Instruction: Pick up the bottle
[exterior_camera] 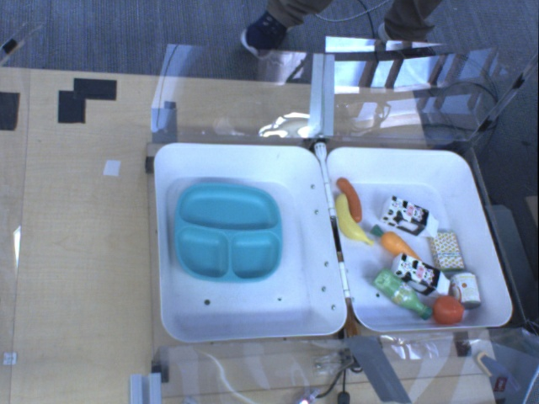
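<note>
We find the green bottle (402, 294) lying untouched at six o'clock in the right bin (472, 183), pickup not begun; the claw's state we cannot tell.

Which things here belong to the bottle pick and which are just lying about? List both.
For the job:
green bottle, lying in the right bin

Lying about:
blue tray in the left bin
banana
sausage
carrot
tomato
two cow-patterned cartons
small patterned box
small can
</note>
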